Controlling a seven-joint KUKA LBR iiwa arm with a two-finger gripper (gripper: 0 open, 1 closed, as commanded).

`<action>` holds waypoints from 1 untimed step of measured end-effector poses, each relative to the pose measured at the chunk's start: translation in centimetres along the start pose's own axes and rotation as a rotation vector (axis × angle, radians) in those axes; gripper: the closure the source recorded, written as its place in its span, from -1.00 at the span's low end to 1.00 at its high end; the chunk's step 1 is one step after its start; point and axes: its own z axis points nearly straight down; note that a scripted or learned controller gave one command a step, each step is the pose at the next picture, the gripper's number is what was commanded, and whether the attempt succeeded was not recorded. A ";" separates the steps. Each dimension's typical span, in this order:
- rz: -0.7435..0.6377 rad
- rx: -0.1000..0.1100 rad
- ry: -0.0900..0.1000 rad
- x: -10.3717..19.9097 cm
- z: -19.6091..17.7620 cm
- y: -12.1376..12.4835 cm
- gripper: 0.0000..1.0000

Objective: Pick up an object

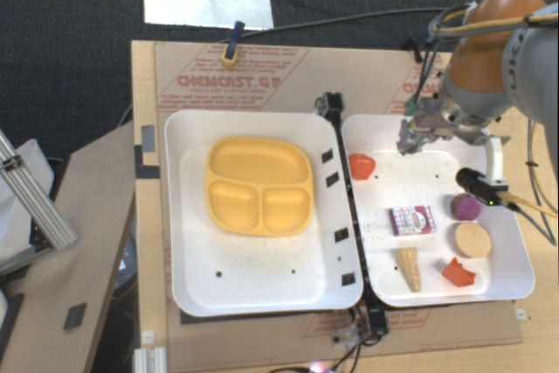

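Nearest to the camera, in the right bin, lie a red piece by the front rim and a cone-shaped piece beside it. A little farther are a tan round piece, a small purple-and-white box and a purple piece. Farther still, a red-orange piece lies close to the wall between the bins. The gripper hangs over the far part of this bin, near the red-orange piece; whether it is open or closed I cannot tell, and nothing is visibly held. The danger I judge is a miss: that piece is small and close to the wall, so the gripper may hit the wall or push the piece away. The bin's middle offers more free room. The left bin carries a yellow divided tray.
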 end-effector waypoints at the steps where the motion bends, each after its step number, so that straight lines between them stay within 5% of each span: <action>1: -0.004 -0.001 0.000 0.0 -4.4 0.3 1.00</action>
